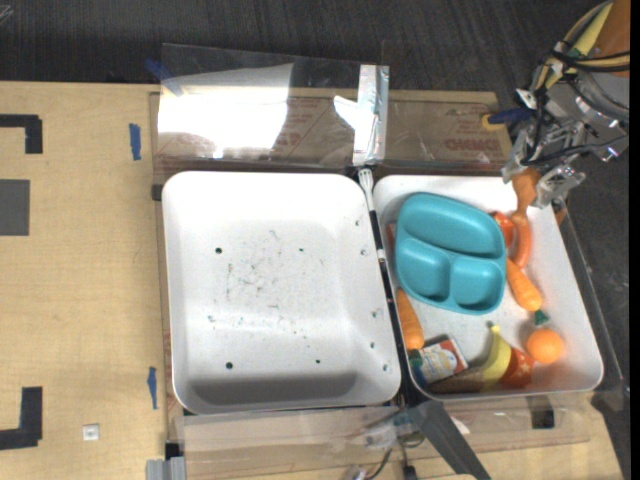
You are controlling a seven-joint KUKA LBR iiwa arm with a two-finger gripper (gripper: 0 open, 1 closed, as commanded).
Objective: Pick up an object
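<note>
My gripper (533,180) hangs over the far right corner of the right bin (585,298). It is shut on the top end of an orange carrot (522,218), which hangs down from it beside a teal divided plate (450,251). Lower in the same bin lie a second carrot (524,283), an orange (545,346), a banana (491,353), a small printed box (439,358) and another carrot (409,320) along the left wall.
The left bin (275,288) stands next to the right one, with a shared rim between them. Clear plastic sheeting (270,118) lies behind the bins. Cables and the arm's wrist (590,78) crowd the top right corner.
</note>
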